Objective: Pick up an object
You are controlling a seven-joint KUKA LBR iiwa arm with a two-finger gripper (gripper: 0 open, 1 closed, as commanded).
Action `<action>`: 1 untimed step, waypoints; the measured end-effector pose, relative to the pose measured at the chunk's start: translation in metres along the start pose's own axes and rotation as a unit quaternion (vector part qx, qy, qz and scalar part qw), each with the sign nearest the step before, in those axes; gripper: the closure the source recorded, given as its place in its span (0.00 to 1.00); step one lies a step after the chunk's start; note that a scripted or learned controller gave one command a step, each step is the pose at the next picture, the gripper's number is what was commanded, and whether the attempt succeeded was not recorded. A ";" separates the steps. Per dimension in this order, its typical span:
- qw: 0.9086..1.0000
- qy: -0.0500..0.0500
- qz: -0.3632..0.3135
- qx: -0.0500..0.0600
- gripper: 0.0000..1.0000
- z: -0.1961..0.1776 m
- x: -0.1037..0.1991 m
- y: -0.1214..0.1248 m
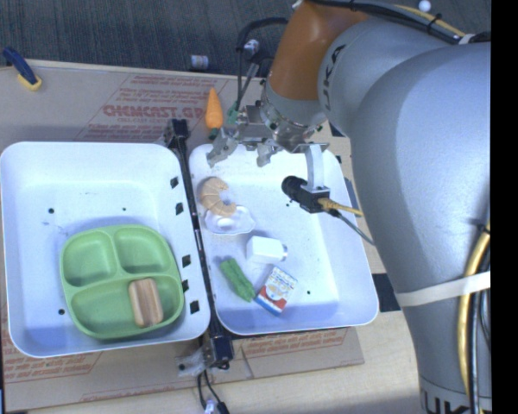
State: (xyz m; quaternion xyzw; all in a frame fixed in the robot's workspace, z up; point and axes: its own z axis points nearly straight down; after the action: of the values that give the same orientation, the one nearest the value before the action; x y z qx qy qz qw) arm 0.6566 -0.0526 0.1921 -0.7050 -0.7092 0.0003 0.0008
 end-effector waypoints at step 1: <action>1.000 -0.001 0.000 0.002 0.00 0.061 -0.043 -0.001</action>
State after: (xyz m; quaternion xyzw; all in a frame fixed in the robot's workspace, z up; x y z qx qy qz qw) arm 0.6559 -0.0961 0.1308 -0.7052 -0.7090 0.0018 0.0014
